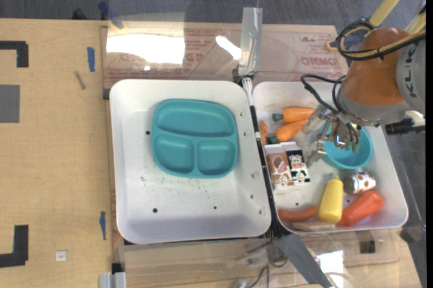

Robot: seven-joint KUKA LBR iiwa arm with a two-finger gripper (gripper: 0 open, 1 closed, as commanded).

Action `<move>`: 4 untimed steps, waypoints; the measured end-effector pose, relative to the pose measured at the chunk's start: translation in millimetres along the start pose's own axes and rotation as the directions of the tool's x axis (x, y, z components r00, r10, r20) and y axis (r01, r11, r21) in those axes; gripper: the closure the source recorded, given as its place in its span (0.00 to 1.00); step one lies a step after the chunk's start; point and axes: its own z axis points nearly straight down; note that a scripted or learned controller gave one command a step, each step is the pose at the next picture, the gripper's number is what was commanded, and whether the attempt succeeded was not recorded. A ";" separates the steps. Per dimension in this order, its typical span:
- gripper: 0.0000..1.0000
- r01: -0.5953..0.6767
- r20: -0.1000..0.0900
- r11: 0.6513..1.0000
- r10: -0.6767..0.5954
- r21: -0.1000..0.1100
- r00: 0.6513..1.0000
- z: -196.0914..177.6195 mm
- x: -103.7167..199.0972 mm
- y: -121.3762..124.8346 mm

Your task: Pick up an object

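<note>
Camera view: smooth teal three-compartment plate (195, 137) in glossy left bin (128, 165).

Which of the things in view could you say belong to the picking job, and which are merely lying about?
For the job: tool; right bin with carrots, yellow bottle, blue bowl, red pepper, sausage, printed card.

Lying about: left bin, teal divided plate, clear divider.

Right bin (396, 202) crowded: carrots (295, 115), teal bowl (352, 153), mustard bottle (331, 199) (tight gaps); left bin (128, 165) open around teal divided plate (195, 138).
</note>
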 end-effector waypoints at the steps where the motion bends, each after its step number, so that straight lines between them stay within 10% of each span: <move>1: 0.00 -0.040 -0.005 0.999 0.040 -0.015 0.999 0.0 27.0 -39.3; 3: 0.00 -0.159 0.009 0.987 0.159 -0.009 0.987 -2.2 89.6 -61.3; 4: 1.00 -0.154 0.015 0.988 0.154 -0.012 0.988 -14.1 87.2 -58.4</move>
